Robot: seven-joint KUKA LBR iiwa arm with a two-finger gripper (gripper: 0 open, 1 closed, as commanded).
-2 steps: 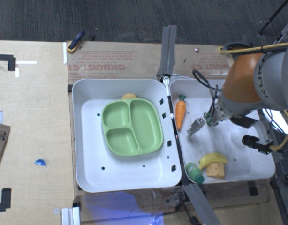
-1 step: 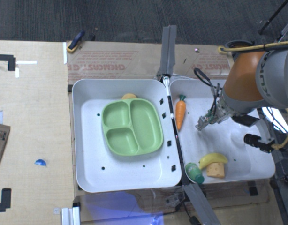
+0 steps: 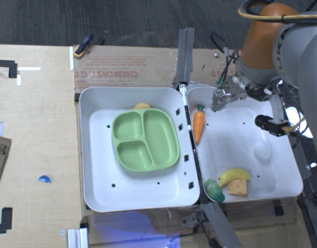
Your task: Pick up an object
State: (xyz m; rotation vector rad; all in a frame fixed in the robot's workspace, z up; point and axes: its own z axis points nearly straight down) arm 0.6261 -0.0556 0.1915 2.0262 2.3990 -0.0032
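Note:
My gripper [image 3: 219, 103] hangs over the back left corner of the right bin [image 3: 282, 190], just right of a toy carrot [image 3: 198, 124]. The carrot lies along the bin's left wall with its green top pointing away. Nothing shows in the gripper. Near the front of the same bin lie a yellow banana [image 3: 233, 175], a tan wedge [image 3: 238, 188] and a green rounded item [image 3: 214, 189] in the front left corner. A faint pale object [image 3: 263, 151] rests mid-right in that bin.
The left bin [image 3: 96, 138] holds a green divided plate [image 3: 146, 138], with a small yellow-orange thing [image 3: 142, 106] peeking out behind it. A grey divider bar [image 3: 186, 56] runs between the bins at the back. The arm's black fittings [image 3: 272, 124] overhang the right bin's right side.

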